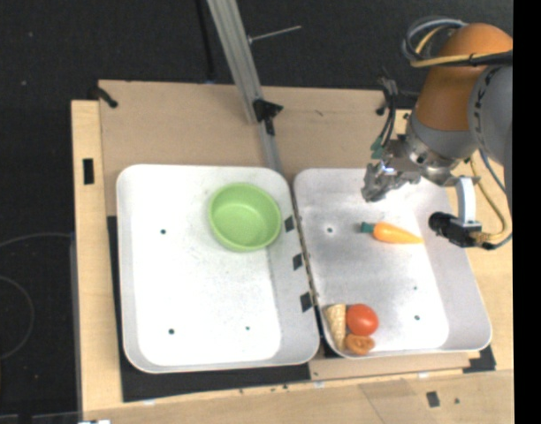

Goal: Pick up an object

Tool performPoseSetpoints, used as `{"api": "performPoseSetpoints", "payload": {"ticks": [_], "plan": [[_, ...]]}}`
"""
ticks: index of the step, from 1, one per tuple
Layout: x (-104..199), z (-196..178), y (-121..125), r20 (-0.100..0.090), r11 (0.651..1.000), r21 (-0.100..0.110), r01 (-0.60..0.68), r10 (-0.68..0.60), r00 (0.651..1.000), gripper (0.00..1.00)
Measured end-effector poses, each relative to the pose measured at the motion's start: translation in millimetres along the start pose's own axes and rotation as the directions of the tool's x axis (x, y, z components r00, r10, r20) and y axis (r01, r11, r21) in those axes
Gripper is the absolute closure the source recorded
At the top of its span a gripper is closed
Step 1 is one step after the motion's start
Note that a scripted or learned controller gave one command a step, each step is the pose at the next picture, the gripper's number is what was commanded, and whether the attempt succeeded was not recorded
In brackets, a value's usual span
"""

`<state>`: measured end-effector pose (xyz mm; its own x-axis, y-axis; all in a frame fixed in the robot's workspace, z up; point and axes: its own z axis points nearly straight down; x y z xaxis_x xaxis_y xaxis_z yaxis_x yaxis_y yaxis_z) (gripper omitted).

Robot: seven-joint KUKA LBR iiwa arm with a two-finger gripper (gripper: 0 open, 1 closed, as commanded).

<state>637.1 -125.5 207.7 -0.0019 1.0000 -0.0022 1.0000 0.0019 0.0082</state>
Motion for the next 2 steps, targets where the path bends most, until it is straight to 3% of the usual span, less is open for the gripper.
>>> {"api": "performPoseSetpoints", "payload": {"ticks": [2], "plan": [[1.2,-87.8,0.5,-0.001,1.000,0.002,0.001,-0.001,1.000,1.00]]}}
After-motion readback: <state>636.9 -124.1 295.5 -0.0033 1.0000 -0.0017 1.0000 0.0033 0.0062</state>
